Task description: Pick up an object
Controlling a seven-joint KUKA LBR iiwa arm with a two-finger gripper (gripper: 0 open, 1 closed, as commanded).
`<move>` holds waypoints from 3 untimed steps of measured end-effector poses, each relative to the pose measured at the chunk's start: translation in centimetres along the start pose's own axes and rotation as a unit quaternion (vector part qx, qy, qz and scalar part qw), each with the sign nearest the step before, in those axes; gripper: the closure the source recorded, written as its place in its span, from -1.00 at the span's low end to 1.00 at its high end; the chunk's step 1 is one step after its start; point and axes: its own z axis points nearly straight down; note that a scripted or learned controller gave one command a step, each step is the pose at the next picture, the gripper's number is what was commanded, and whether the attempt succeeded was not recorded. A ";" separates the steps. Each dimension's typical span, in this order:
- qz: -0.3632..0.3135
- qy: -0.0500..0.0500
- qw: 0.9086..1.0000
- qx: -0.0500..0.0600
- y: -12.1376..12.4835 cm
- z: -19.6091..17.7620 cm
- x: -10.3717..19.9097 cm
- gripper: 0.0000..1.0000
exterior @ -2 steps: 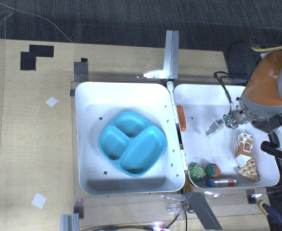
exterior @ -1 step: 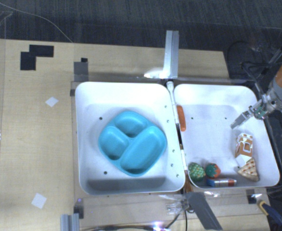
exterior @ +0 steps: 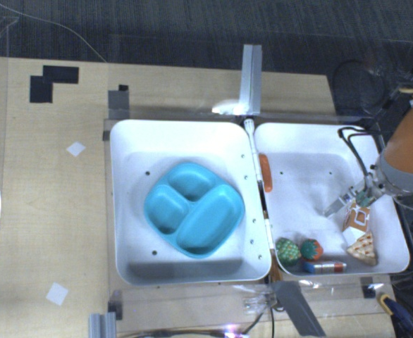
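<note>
My gripper hangs low over the right part of the right bin, below the arm's orange band. An orange-and-white block lies right under it, touching or nearly touching it. A tan wedge rests just in front of that block. At the bin's front lie a green ball, an orange-and-green ball and a red-and-blue marker. A thin orange stick lies along the bin's left wall.
The left bin holds a blue divided plate. A metal post stands behind the seam between the bins. Black cables run over the right bin's far right corner.
</note>
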 end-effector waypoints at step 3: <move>0.058 0.002 0.998 0.002 -1.8 -1.5 7.7 1.00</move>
